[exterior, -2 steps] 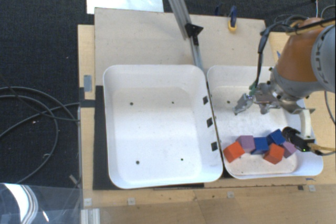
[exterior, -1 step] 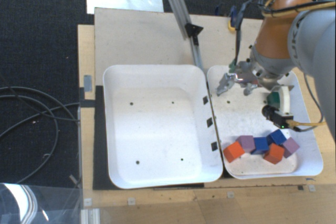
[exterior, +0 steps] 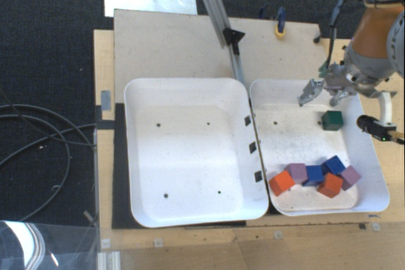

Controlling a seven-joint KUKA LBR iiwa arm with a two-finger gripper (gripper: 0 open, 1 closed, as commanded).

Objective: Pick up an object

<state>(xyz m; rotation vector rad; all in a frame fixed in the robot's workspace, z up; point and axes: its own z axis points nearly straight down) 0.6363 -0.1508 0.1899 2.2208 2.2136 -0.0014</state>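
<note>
My gripper [exterior: 324, 95] hangs over the back of the right bin [exterior: 285, 136], open, with nothing between its fingers [exterior: 308, 94]. A dark green block [exterior: 331, 119] lies just in front of it and slightly right, apart from the fingers. At the bin's front lies a cluster of blocks: an orange one [exterior: 282, 182], a purple one [exterior: 296, 172], two blue ones [exterior: 313, 175] [exterior: 334, 165], a red-orange one [exterior: 330, 185] and another purple one [exterior: 350, 176].
The left bin [exterior: 190, 155] sits beside the right one, the two sharing a raised rim [exterior: 252, 136]. A slanted metal pole [exterior: 215, 3] crosses the back of the bench. Clamps [exterior: 280, 25] sit at the bench's rear edge.
</note>
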